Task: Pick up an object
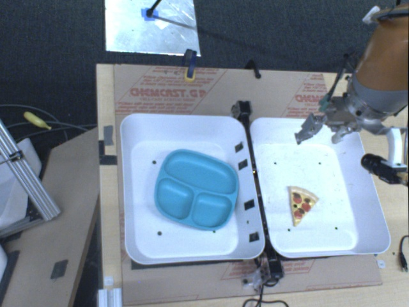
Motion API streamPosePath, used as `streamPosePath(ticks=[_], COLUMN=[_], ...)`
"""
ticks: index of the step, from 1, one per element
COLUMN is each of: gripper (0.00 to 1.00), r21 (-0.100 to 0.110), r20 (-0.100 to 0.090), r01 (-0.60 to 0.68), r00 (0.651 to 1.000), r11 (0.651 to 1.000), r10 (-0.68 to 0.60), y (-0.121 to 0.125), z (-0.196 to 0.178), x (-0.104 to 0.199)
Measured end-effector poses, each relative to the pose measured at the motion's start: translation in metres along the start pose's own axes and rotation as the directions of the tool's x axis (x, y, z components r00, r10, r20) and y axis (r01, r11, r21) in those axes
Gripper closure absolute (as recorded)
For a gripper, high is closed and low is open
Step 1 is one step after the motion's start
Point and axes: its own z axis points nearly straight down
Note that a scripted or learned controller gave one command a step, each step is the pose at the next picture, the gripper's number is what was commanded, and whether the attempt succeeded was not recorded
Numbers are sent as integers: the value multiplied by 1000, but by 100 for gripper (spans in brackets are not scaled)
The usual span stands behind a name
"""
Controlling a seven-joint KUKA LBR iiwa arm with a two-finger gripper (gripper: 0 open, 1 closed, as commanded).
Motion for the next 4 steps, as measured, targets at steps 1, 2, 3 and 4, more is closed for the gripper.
streamPosePath(ticks=[1,2,3,4], gripper=[0,0,0,0], r21=[9,1,-4,-2], r20=[2,1,2,2], r01=[-9,-6,-2,-3], r00=[1000,1000,1000,1000], r11=[1000,1000,1000,1000], r10=[9,6,2,3], y=[-87,-101,-99,-100], z=[76,192,140,124], x=[-75,-95,-98,-115])
